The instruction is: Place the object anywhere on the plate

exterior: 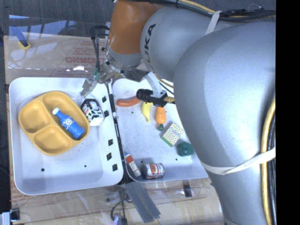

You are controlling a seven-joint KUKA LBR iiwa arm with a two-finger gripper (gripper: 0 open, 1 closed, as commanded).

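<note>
Arm (206, 78) of grey metal, with its orange band, is the biggest thing here; it comes from the right and bends down over the wall between the two white bins. Left bin (56, 172) holds the yellow plate (40, 111), which has three compartments. Blue bottle (69, 124) with a white cap lies tilted on this plate, across the ridge between the compartments. So I judge the placing is already done, if the bottle is the object meant; what is left is only for the arm to draw away.

Right bin (154, 149) carries the other things: a sausage, a banana, a carrot, a small box, a can.

Gripper (90, 84) hangs above the upper right edge of the left bin. Nothing is visible between its tips, but whether they are spread or closed I cannot tell. From the gripper, the bottle lies below and to the left, apart from it. Black-and-white cube (92, 111) sits just under the gripper, beside the plate's rim.
</note>
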